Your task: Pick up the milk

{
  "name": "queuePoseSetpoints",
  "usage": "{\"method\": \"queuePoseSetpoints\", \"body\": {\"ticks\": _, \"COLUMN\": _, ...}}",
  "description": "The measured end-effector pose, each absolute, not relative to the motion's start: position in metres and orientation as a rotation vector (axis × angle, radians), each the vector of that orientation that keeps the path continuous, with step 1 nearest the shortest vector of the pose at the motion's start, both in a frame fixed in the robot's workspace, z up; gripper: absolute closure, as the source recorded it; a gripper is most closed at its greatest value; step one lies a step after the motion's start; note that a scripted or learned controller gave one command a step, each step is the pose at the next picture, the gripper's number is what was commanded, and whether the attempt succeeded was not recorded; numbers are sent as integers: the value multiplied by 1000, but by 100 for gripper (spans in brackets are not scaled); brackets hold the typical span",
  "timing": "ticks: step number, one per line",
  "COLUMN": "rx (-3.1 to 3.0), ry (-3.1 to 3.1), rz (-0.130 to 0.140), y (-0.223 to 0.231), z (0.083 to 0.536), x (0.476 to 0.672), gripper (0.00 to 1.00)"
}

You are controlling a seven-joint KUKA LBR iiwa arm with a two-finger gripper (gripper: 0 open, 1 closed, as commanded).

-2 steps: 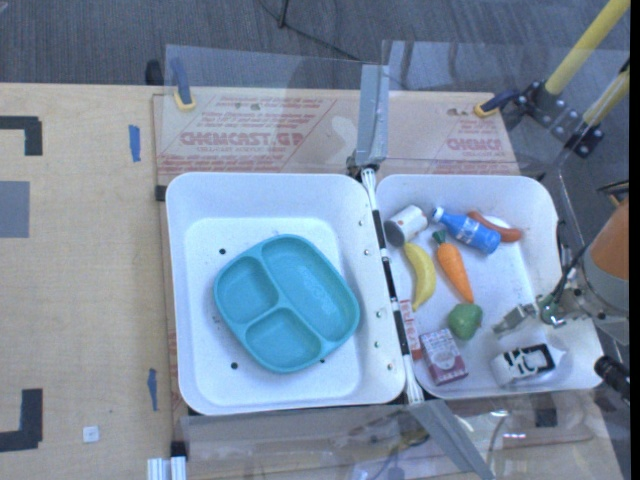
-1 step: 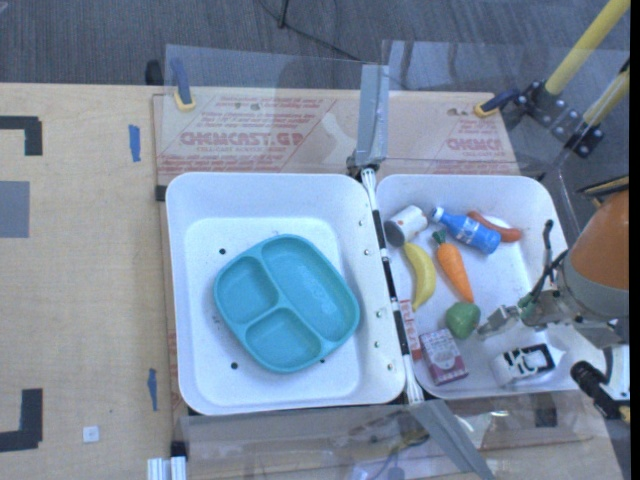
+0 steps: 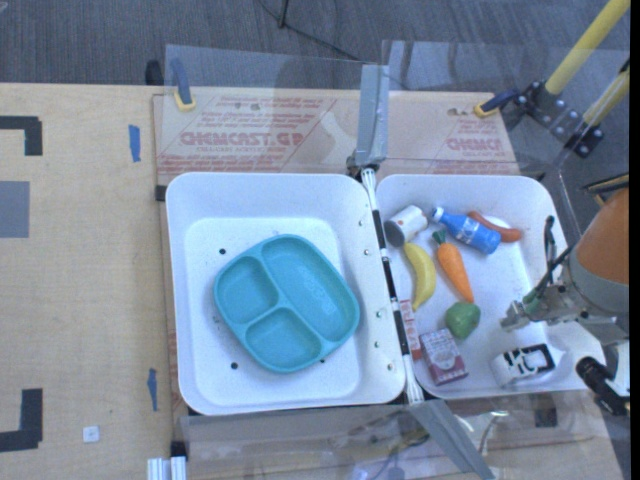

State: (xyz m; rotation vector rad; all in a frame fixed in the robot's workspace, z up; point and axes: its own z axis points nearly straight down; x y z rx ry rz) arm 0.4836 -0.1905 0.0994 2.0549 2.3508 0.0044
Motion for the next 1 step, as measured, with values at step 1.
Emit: {"method": "queuePoseSetpoints", "body": {"ticks": 1, "rx": 2056, "ry": 2351, "rz": 4, "y": -191, "z": 99, "x": 483, "gripper": 0}}
